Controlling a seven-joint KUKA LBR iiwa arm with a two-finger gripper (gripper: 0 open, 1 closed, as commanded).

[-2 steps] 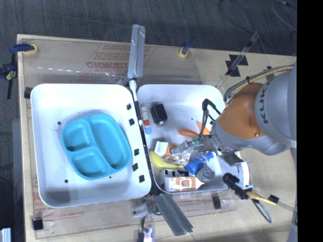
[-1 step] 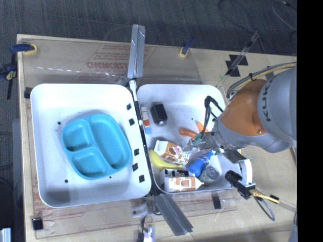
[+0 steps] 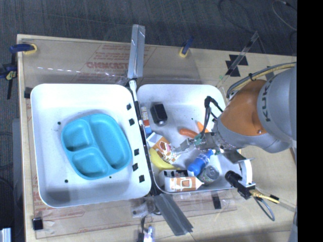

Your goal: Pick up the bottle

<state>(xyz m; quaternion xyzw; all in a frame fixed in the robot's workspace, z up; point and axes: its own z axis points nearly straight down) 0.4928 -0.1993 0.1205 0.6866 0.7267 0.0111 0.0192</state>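
Camera view from above gave me both bins at a slant. Nearest me, at the 6 o'clock edge of the right bin (image 3: 176, 92), a flat carton (image 3: 182, 183) lay along the wall. Just beyond it, toward the 5 o'clock corner, lay the bottle (image 3: 200, 166), blue, tilted on its side with a round grey lid (image 3: 210, 174) touching its lower end. A yellow thing, banana-like (image 3: 158, 160), sat at 7 o'clock against the divider, a small printed packet (image 3: 164, 147) just above it.

The gripper (image 3: 198, 143) hung just beyond the bottle, near the bin's centre, close over it; whether it touched I could not tell. Its tip was too cluttered for me to say if it was spread or closed, and I saw nothing plainly between its tips. An orange carrot-like piece (image 3: 188, 132) lay just beside it. Farther off, at 11 o'clock, sat a black block (image 3: 158, 113).

The left bin (image 3: 45, 135) held a blue divided tray (image 3: 95, 144).

I judged the pick not yet done: the bottle rested in the bin, so grasp and lift remained.
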